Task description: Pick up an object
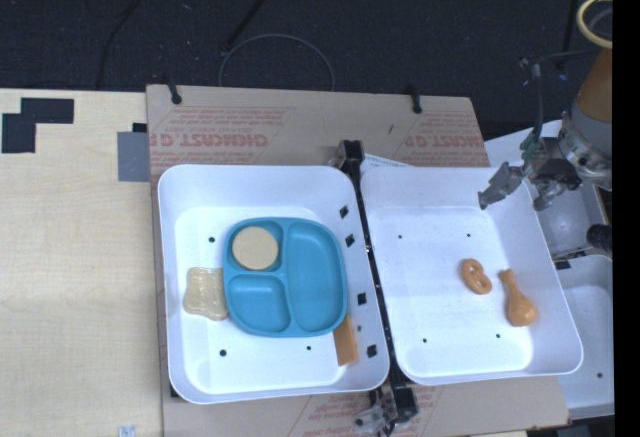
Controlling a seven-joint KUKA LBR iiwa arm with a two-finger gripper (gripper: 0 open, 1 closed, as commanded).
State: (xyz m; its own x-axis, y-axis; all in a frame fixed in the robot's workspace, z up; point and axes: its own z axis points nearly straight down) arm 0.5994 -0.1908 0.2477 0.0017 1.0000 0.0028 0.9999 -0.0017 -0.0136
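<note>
Toys lie in the right bin (440, 365): a small orange pretzel (476, 276) and, near it, an orange drumstick (516, 301). The claw (528, 183) hangs over the bin's far right corner, well apart from both (I cannot tell if it is open or closed). Both toys are small and low, so it might slip off them or bump the bin wall.

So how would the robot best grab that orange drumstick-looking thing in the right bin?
Probably across the narrow neck of the drumstick-shaped piece, coming straight down. It lies flat with bare bin floor around it, its bulb is wider, and the pretzel-like piece sits apart to its left.
</note>
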